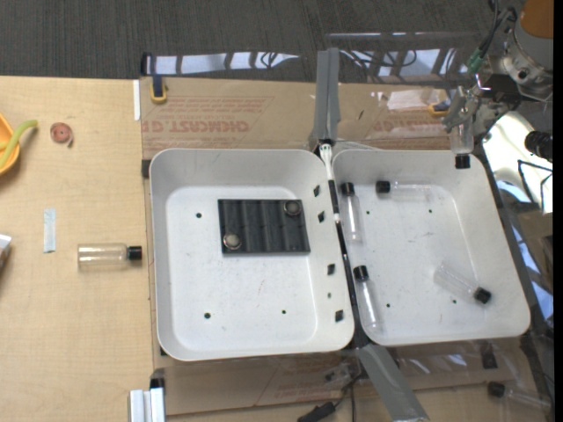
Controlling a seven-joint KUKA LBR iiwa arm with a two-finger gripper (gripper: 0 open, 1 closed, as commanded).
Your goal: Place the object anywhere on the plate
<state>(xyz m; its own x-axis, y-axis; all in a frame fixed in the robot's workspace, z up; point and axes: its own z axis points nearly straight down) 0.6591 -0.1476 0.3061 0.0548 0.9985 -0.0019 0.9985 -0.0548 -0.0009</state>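
Note:
A dark ridged plate (264, 227) lies flat in the left bin (176, 315), with two small round metal pieces (292, 207) (231, 241) resting on it. In the right bin (501, 315) lie several clear vials with black caps: one along the left wall (349, 214), one near the back (400, 185), one at the front left (365, 299) and one at the front right (459, 282). My gripper (463, 130) hangs above the back right corner of the right bin, far from the plate. A small black piece (462, 161) shows just below it.
On the wooden bench left of the bins lies another clear vial (106, 254), with a small strip (49, 230), a pink disc (60, 132) and an orange object (7, 148) nearby. Cardboard (229, 117) lies behind the bins. A metal divider (327, 104) stands between them.

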